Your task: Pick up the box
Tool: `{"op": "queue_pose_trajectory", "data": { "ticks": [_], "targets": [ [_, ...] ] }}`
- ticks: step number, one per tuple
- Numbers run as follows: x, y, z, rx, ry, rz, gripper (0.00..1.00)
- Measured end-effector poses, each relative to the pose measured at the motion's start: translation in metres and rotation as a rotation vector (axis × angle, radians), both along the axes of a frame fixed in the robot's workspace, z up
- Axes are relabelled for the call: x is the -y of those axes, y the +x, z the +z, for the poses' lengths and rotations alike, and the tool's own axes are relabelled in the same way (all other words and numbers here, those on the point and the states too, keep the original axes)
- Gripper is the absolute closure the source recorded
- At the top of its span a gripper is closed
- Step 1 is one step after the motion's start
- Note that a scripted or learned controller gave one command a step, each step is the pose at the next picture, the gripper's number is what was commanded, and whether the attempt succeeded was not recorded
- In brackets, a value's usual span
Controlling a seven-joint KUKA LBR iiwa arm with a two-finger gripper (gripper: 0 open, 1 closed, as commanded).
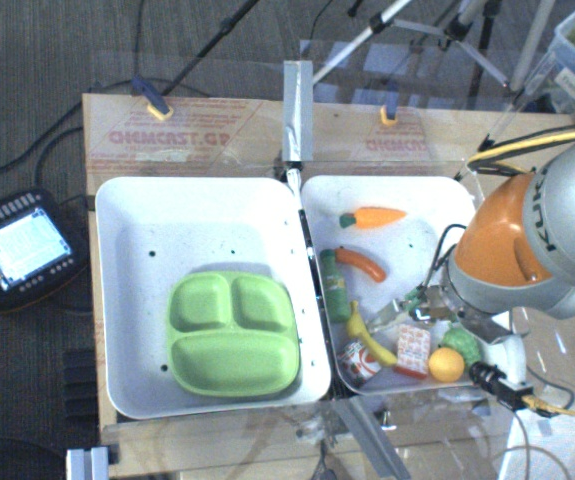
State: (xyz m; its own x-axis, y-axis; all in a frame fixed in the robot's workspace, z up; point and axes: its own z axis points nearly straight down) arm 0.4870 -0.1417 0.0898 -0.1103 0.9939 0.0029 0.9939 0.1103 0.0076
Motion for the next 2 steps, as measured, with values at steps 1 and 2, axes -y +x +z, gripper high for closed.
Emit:
{"op": "queue_pose_trajectory", "data": {
  "ticks": [1,2],
  "targets": [
    [-0.0050,-0.0001,0.0002,0.004,-0.009,0.000,0.00],
    [-0.0058,0.0012,0.0099,0.006,-0.008,0.002,1.00]
  ]
}}
